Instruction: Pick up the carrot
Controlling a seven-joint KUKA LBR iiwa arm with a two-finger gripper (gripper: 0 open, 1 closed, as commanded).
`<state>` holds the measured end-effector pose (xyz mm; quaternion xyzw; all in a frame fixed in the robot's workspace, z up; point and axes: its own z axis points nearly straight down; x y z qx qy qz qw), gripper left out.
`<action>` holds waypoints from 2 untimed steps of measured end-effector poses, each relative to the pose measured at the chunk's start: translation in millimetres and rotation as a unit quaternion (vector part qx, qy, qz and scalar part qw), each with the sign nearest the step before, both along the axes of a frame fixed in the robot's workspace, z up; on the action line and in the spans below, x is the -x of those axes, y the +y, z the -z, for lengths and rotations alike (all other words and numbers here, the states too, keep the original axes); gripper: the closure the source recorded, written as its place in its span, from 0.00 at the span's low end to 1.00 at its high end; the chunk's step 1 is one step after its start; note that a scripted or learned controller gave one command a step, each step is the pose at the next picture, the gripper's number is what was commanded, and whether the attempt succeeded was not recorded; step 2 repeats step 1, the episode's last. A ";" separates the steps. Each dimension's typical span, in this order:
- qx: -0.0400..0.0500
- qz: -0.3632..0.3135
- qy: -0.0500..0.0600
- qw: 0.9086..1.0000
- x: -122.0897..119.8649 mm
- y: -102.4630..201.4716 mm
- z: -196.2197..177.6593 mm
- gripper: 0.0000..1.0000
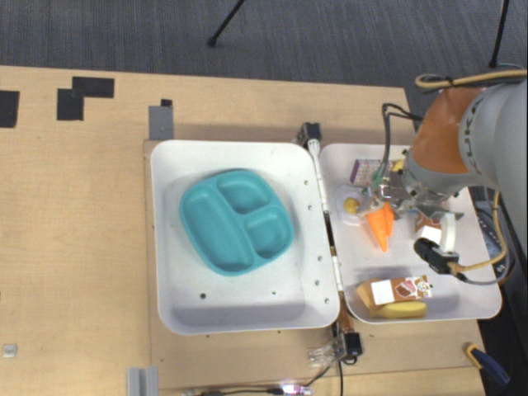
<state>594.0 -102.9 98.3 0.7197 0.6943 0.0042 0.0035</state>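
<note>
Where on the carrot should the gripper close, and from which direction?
Grip the carrot across its thick upper end, coming straight down from above. It lies flat in the right bin, wide end toward the gripper and tip pointing to the bin's near side, so the broad end probably gives the fingers the most to hold. Close across its width; the small yellow item sits just left, so keep clear.

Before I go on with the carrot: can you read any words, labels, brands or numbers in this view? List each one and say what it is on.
No text is legible in this view.
Small purple packet at the far end of the right bin: has print, too blurred to read.
Brown and white packet on the yellow item at the bin's near end: a printed label, too small to read.
Carrot, teal plate and gripper: no visible markings.
</note>
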 end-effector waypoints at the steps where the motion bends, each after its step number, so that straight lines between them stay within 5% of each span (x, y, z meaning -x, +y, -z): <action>1: -0.001 0.135 0.005 0.991 -34.3 76.5 -86.5 1.00; 2: -0.001 0.135 0.005 0.991 -34.3 76.5 -86.5 1.00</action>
